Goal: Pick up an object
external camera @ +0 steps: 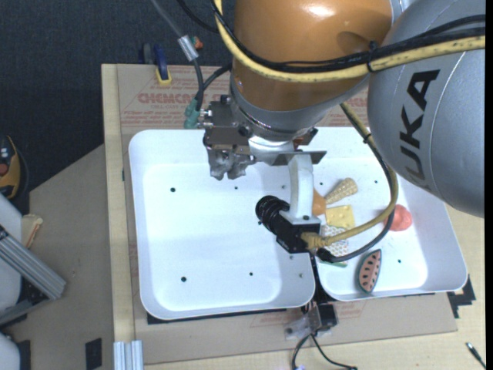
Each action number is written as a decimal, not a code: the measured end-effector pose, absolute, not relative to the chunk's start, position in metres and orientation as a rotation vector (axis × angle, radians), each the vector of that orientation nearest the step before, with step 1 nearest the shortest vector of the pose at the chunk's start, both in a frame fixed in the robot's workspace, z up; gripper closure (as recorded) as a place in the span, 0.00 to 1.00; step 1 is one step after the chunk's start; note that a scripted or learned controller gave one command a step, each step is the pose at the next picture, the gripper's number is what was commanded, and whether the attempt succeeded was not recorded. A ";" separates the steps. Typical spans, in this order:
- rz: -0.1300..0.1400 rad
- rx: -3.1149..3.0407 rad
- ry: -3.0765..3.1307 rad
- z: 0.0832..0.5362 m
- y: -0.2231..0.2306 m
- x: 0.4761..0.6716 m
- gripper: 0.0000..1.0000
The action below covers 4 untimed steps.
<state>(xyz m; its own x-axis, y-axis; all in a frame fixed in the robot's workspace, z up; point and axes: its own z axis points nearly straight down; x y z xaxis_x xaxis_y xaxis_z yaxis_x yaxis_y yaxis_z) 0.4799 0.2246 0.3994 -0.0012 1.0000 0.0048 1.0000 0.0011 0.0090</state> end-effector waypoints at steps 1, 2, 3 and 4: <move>0.015 2.218 2.221 0.473 0.222 0.480 1.00; -0.021 2.228 2.221 0.325 0.223 0.531 1.00; 0.018 2.217 2.220 0.431 0.225 0.530 1.00; 0.015 2.217 2.222 0.503 0.225 0.507 1.00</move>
<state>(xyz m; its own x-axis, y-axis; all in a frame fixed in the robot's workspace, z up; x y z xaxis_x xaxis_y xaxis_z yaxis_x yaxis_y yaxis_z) 0.5067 0.2246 0.5027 -0.0023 1.0000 0.0047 1.0000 0.0023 0.0088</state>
